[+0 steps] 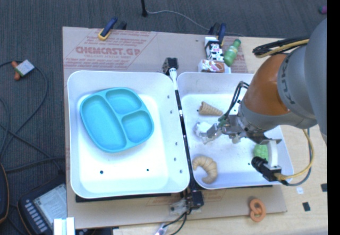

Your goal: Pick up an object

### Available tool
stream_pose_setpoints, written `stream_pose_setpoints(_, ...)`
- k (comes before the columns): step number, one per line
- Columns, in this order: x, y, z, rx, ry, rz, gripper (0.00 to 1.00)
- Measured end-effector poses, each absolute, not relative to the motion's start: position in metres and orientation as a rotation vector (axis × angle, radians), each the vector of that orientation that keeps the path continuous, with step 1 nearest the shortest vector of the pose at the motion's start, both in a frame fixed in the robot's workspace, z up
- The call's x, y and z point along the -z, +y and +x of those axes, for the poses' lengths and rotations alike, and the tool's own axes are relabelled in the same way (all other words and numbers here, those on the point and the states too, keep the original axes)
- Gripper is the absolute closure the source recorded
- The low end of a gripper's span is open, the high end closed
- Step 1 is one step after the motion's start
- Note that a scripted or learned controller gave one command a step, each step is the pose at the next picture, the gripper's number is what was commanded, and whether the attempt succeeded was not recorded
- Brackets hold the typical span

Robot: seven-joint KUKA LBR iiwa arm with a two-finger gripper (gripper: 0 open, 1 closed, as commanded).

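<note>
Claw (pixel 208 132) low inside the right bin (pixel 186 122), at the end of the grey arm (pixel 287 90) with its orange band, pointing toward the divider between the two bins. Fingers spread apart around a small pale, crumpled-looking object (pixel 202 131) on the bin floor; contact with it impossible to judge, nothing visibly lifted. Cone-shaped brown piece (pixel 211 108) just above the claw, apart from it. Croissant (pixel 206 168) below the claw, near the bin's front wall. Green item (pixel 261 151) to the right of the claw, partly hidden under the wrist. Left bin (pixel 74 122) across the divider from the claw, carrying a blue three-compartment plate (pixel 117 118). Beyond the right bin's far wall, on the cardboard-covered surface (pixel 106 53), a green bottle (pixel 231 52) beside a small printed pack (pixel 213 58). Orange ring-shaped thing (pixel 257 209) on the surface in front of the right bin.
</note>
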State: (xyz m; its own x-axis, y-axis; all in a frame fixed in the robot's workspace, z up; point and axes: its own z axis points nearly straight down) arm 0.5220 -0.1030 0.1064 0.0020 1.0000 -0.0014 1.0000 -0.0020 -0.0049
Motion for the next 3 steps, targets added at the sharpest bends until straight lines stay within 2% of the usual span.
stream_pose_setpoints(1,-0.088,-0.096,0.488,0.010,-2.230,-2.230,0.00)
stream_pose_setpoints(2,-0.098,-0.098,0.488,0.008,-2.228,-2.234,1.00)
stream_pose_setpoints(3,-0.137,-0.104,0.537,0.000,-2.224,-2.223,1.00)
